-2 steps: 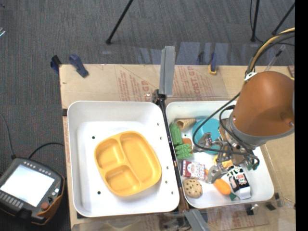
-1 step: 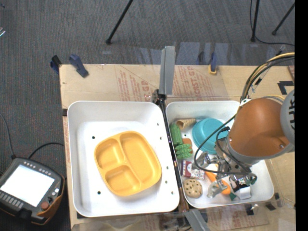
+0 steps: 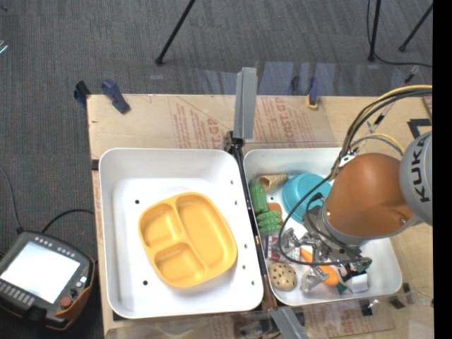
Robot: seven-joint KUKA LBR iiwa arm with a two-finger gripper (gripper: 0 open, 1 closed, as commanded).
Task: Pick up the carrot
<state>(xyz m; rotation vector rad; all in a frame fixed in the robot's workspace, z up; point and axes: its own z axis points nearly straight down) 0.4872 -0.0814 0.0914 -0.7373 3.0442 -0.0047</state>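
The carrot shows as an orange patch low in the right bin, mostly hidden under the gripper's metal parts. Another orange bit shows just above it; I cannot tell whether it belongs to the same carrot. My gripper hangs right over this spot, below the arm's orange band, which covers much of the bin. Whether the carrot is between the jaws or just lying beneath them is not visible.
The right bin also holds a blue bowl, a cone, green vegetables, a speckled cookie and a small white-teal item. A yellow divided plate lies in the left bin. A pendant sits at lower left.
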